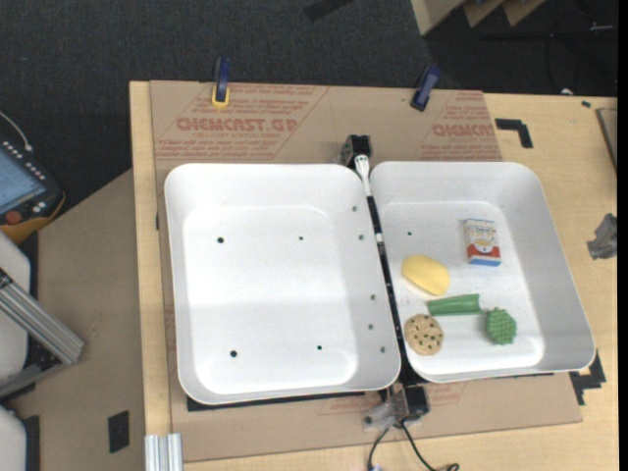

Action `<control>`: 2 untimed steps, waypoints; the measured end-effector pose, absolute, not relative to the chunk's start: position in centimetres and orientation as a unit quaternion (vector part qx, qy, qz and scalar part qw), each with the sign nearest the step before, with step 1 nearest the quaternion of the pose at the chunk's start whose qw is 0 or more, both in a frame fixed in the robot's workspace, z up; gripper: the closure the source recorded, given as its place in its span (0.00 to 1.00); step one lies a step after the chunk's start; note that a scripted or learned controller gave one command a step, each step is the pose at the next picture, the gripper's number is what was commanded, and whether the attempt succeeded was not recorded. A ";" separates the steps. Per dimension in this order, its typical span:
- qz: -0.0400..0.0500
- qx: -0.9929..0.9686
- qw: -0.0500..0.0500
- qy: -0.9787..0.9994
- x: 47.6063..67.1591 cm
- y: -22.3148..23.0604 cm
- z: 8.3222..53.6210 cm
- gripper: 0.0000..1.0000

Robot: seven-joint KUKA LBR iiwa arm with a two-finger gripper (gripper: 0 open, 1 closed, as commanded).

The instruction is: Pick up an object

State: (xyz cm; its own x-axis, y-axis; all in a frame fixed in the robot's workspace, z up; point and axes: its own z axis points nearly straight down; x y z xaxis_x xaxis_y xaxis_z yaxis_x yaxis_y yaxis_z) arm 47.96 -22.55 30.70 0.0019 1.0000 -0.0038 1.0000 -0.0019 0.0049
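You have five candidates, all in the right bin (549, 263): a small carton (481, 241) near its back, a yellow lemon-like piece (426, 275) mid-bin, a green stick (452, 304) just beside it, a cookie (424, 335) by the front-left corner, and a green knobbly toy (500, 327) at the front. They lie close but mostly apart. Nothing is lifted yet, so you seem to be at the approach step. I cannot tell the claw's state. Next, you likely need to choose one item and descend squarely over it; the carton stands freest. The left bin (196, 263) sits alongside on a cardboard sheet (324, 116), clamped at the back, above dark carpet (98, 27).
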 end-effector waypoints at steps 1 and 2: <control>0.002 0.705 0.006 0.709 56.5 -22.3 35.4 1.00; 0.000 0.707 0.000 0.707 55.0 -22.4 35.4 1.00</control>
